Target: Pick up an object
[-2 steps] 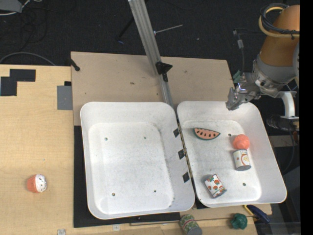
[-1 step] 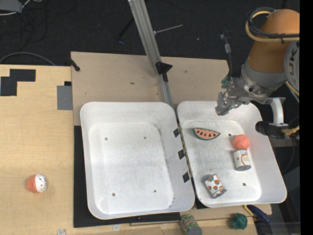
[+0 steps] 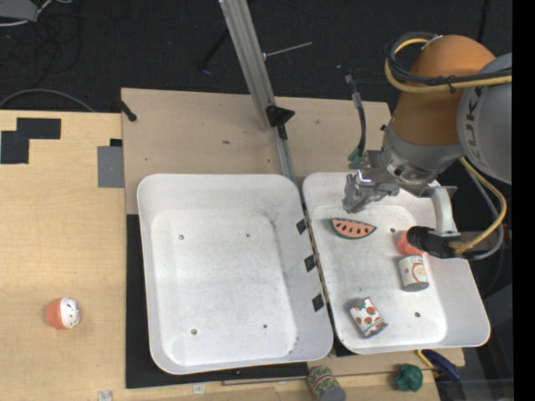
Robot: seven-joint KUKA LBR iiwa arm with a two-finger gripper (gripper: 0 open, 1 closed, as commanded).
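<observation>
Your tool (image 3: 359, 195) hovers just above the red-and-green watermelon-slice toy (image 3: 352, 228) in the right white bin (image 3: 468, 324) — whether it's closed, I cannot tell. Descend centred over the slice — slowly.

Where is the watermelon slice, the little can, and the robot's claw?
watermelon slice (image 3: 352, 228), camera view, on its red middle.
little can (image 3: 413, 273), camera view, on its side label.
gripper (image 3: 358, 200), camera view, at the fingertips above the slice.
</observation>
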